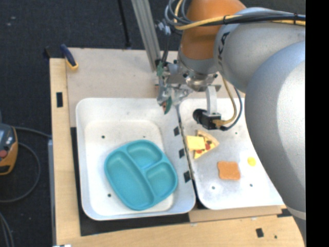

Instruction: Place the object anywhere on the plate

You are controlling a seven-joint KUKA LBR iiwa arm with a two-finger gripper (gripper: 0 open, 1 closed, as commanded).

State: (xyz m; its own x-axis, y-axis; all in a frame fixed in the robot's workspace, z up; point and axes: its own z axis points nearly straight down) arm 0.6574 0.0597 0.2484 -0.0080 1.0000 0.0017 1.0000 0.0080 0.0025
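i hang at the far rim between the two bins, and whether my gripper (167,104) grips anything i cannot tell. the pizza slice (200,144) and orange piece (229,170) lie in the right bin, the blue plate (141,175) left. a blind descent risks clipping that rim.

The arm (267,60) has broad, smooth grey casings and a rounded orange band (208,22) above the wrist. Yellow and grey cables (180,6) loop beside the band. Below sits a metallic wrist block (198,76), with a black cable (236,107) curling off it.
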